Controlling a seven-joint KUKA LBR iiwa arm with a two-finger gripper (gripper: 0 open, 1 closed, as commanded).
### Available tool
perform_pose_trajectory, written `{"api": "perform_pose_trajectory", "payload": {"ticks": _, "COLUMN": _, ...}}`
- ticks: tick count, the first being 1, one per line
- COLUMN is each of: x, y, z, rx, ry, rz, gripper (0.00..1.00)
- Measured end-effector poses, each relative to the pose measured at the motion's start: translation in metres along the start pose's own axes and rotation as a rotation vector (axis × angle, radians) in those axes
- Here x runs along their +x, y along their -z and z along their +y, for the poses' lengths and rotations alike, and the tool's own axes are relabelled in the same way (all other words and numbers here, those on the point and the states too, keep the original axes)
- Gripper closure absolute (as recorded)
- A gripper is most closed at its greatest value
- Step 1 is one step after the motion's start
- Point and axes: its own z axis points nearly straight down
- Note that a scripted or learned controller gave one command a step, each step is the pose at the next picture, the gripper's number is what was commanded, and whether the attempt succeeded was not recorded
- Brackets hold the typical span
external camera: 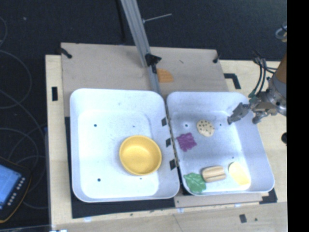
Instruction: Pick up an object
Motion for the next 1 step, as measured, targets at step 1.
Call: {"api": "perform_pose_trajectory", "payload": {"ticks": 1, "x": -0.0001, "y": 0.0, "z": 0.0, "rx": 0.0, "ry": 0.0, "rz": 0.0, "gripper": 0.0}}
